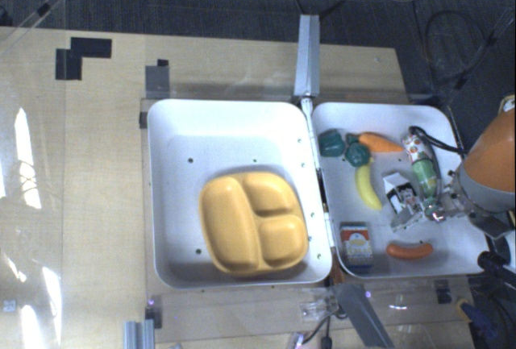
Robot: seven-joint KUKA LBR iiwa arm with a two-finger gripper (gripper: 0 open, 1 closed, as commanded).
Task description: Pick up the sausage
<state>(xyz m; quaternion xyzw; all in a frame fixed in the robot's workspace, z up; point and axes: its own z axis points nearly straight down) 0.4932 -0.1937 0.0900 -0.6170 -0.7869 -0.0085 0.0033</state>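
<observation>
The pale wooden tabletop carries two shallow white bins side by side, divided by a narrow metal rail. The left bin has wide bare floor along its far and left walls; a yellow three-compartment tray lies in its near half, close to the near rim. The right bin is more crowded. The grey arm, with its orange band, leans in over that bin's right wall. Its gripper sits low over the bin's middle, beside a green bottle; whether the fingers are spread or pressed together cannot be told. A banana lies left of the gripper, a carrot and two teal pieces near the far wall, a small box at the near left corner. The sausage lies flat on the floor by the near wall, just below the gripper, apart from it, with bare floor to its right.
</observation>
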